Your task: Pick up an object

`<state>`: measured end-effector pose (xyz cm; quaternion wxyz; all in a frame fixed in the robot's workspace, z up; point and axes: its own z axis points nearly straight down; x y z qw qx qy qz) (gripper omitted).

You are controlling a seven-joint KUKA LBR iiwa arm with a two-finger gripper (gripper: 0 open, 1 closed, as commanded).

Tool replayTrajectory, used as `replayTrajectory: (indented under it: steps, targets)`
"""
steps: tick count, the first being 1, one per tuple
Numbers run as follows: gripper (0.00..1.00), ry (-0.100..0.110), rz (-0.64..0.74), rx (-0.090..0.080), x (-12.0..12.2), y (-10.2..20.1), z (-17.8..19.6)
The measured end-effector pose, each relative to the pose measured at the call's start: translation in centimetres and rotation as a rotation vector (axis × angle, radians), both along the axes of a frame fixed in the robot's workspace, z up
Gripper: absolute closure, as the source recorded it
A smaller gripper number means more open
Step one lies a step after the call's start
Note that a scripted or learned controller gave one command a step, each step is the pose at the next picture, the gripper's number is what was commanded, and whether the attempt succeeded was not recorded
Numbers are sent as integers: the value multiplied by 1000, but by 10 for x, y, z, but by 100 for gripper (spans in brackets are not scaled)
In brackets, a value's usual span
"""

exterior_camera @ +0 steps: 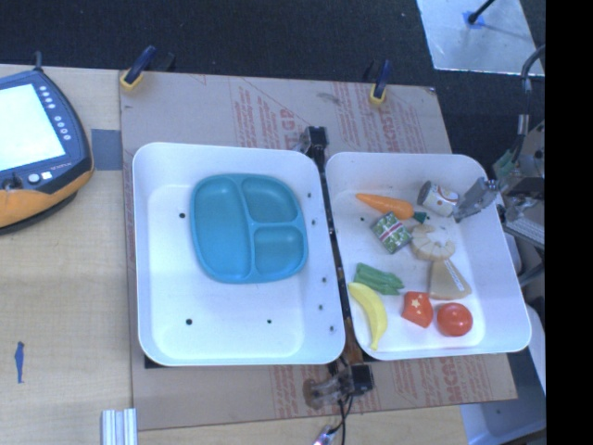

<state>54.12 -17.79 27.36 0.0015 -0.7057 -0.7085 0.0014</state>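
The right bin (496, 248) holds several toy foods: an orange carrot (384, 204), a green packet (392, 234), a grey and white piece (437, 197), a beige round piece (434, 245), a tan wedge (449, 281), a green bean pod (377, 277), a yellow banana (371, 313), a red chunk (417, 309) and a red tomato (454, 319). My gripper (476, 197) reaches in over the bin's upper right rim, just right of the grey and white piece. Nothing shows in its grasp.
The left bin (162, 248) holds a blue divided plate (248, 227). A tablet in an orange case (37, 146) lies at the far left of the bench. Clamps (137, 68) (378, 82) pin the cardboard's far edge.
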Motion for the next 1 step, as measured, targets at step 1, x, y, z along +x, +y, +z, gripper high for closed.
replayTrajectory:
  steps: [1]
  targets:
    - [0,4,1,1,-33,13,-160]
